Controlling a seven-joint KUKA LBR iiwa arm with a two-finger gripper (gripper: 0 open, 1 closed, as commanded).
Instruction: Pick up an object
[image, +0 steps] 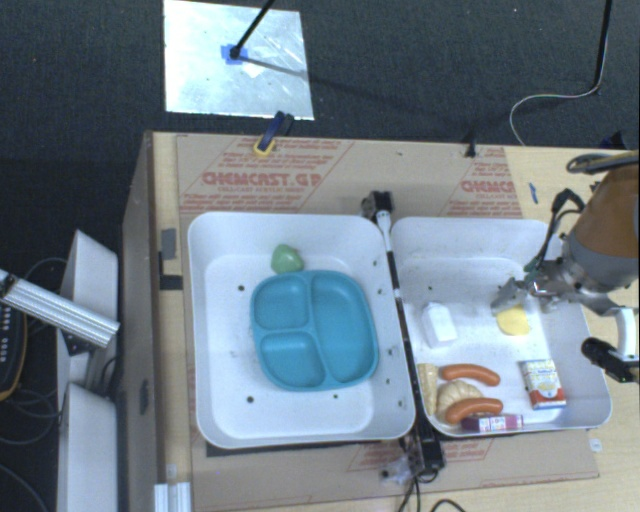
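Note:
My gripper (512, 294) hangs low over the right bin (470, 250), close to its right wall, on the grey arm with the orange band. Just below it in the view lies a small yellow round piece (514, 322); whether they touch is unclear. A white block (437, 323) lies to the left of the yellow piece. Two sausages (470, 374) (472, 408) rest near the bin's front, with a small red and white carton (541, 383) to their right. A pale bread piece (428, 384) and a purple-ended tube (490, 423) sit along the front wall.
The left bin (225, 300) holds a blue divided plate (313, 328) and a green round object (287, 259) behind it. A black divider (392, 275) runs between the bins. Cardboard covers the bench behind them.

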